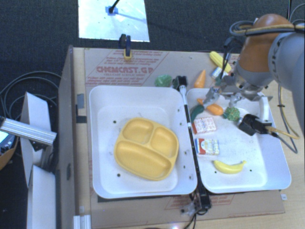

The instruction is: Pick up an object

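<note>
The left bin [102, 128] holds a smooth yellow compartment tray [145, 148] of moulded plastic. In the right bin [276, 171] lie two flat printed cartons [206, 136], a glossy curved toy banana [229, 166], an orange toy carrot [214, 109] and knobbly green toy broccoli [232, 113]. The gripper [222, 95] hovers just over the carrot, fingers apart, holding nothing: judged the approach step, so the next move calls for lowering and closing squarely.

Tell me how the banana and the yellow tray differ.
The banana is a small, slim curved piece; the yellow tray is far larger, broad and split into three compartments. The banana lies in the right bin; the tray fills much of the left bin. Both are yellow and lie flat.
</note>
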### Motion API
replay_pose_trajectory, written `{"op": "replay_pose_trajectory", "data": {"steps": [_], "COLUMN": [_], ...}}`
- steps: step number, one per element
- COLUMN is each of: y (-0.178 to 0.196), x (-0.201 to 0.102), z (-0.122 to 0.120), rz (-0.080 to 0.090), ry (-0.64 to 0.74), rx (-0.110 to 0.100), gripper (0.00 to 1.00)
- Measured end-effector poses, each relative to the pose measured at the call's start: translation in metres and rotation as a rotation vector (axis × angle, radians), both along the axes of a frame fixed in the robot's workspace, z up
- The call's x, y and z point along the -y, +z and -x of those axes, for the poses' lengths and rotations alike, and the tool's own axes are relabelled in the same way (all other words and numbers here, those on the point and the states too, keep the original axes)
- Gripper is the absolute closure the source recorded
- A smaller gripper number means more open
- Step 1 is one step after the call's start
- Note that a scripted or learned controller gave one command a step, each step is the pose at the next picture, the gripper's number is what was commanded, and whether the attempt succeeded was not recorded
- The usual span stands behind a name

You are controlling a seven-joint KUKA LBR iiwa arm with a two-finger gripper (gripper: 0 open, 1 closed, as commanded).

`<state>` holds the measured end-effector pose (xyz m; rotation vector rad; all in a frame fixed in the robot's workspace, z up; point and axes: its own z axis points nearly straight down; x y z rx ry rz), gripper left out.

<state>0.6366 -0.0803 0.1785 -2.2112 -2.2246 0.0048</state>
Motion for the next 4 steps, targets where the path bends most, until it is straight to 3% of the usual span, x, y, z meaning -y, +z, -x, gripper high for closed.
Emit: {"op": "replay_pose_trajectory", "data": {"steps": [1, 2, 3, 4], "y": [-0.088, -0.094, -0.082, -0.083], "x": [0.012, 0.022, 0.021, 0.021], "z": [-0.033, -0.019, -0.021, -0.021], "rz": [0.001, 0.002, 0.002, 0.002], "ry": [-0.001, -0.005, -0.003, -0.003], "rx": [0.008, 0.005, 0.011, 0.01], "gripper": [0.0, 0.0, 1.0, 0.0]}}
